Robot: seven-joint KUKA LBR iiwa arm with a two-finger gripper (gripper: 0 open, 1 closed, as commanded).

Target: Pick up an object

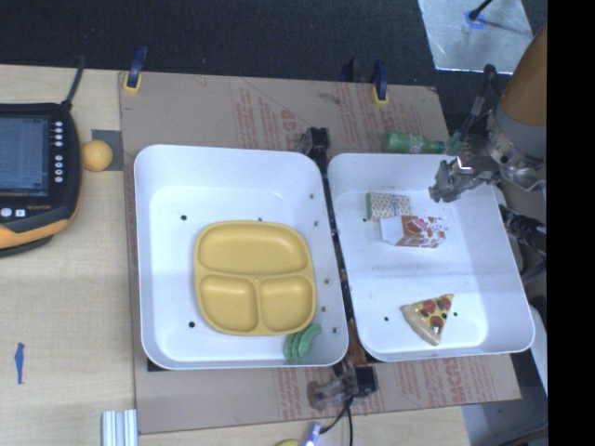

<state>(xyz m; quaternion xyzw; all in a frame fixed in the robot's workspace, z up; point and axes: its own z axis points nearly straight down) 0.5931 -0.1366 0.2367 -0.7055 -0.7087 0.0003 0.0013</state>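
Note:
In the right bin (483,249) lie a small green patterned packet (387,203), a white and red packet (415,231) just below it, and a toy pizza slice (429,316) near the front. My gripper (447,184) hangs over the bin's far right part, to the right of the two packets. Nothing shows between its fingers. The left bin (167,184) holds a yellow divided plate (254,276) and a green toy (301,343) at its front right corner.
A green bottle-like object (411,142) lies on the cardboard behind the right bin. A yellow ball (97,154) and a tablet pendant (33,174) sit at the left of the bench. Clamps hold the cardboard's far edge.

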